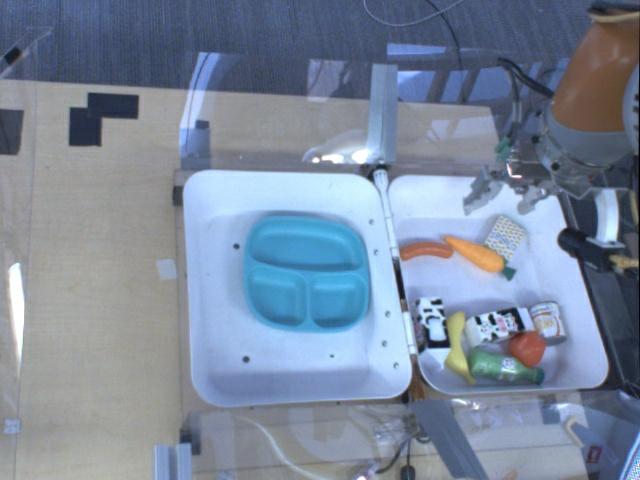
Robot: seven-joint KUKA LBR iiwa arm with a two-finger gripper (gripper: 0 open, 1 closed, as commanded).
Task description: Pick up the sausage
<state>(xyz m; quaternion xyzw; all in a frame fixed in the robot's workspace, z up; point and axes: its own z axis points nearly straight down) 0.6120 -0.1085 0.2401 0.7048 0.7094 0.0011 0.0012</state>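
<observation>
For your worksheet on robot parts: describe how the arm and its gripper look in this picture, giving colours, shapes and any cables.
The arm has a rounded orange band above a grey wrist section. Below it sits the gripper, made of pale grey metal, with two slim fingers spreading downward. Thin dark cables run along the wrist beside it. No markings are readable.
</observation>
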